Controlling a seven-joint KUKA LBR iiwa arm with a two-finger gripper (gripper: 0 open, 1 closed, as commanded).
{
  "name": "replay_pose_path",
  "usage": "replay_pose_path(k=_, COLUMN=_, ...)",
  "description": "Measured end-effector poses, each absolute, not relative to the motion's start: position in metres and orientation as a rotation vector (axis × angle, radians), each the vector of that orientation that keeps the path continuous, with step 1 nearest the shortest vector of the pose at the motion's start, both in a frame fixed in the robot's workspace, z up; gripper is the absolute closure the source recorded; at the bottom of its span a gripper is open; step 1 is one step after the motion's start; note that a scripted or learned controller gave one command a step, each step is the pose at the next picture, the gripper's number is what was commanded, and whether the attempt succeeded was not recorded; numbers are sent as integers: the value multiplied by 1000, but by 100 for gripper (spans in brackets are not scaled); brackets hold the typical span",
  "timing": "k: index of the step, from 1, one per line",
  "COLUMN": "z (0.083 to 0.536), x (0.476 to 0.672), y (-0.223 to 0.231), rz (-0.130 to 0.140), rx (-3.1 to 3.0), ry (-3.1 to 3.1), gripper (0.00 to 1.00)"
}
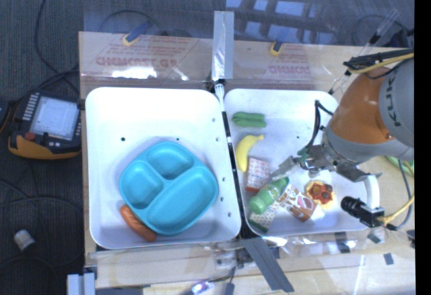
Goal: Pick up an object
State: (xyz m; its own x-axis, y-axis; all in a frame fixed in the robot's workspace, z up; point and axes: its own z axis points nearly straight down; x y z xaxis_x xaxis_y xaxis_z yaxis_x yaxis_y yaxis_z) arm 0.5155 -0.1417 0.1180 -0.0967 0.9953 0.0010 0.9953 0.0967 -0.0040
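My gripper (315,164) hangs over the middle of the right bin (296,108), below the orange-banded wrist. Just beneath it lies a round orange and yellow toy food (319,192). To its left are a small printed carton (300,205), a green bottle (267,197) and a red and white packet (258,174). Farther back in the same bin lie a yellow banana (248,147) and a green pod (249,119). I see nothing held in the gripper.
The left bin (108,118) holds a blue divided plate (168,186) with an orange carrot-like piece (137,222) tucked under its front left edge. A raised wall (229,152) separates the two bins. A hand-held screen unit (44,126) lies on the floor at the left.
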Motion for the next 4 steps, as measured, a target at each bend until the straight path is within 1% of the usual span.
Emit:
replay_pose_path(k=1, z=94, x=494, y=-103, rz=-18, rx=-2127, ry=-2352, gripper=0)
replay_pose_path(k=2, z=94, x=562, y=-101, rz=-13, rx=-2174, ry=-2293, gripper=0)
replay_pose_path(k=3, z=151, x=617, y=-151, rz=8, rx=-2106, ry=-2332, gripper=0)
replay_pose_path(k=4, z=162, x=619, y=-215, rz=8, rx=-1977, ry=-2443, gripper=0)
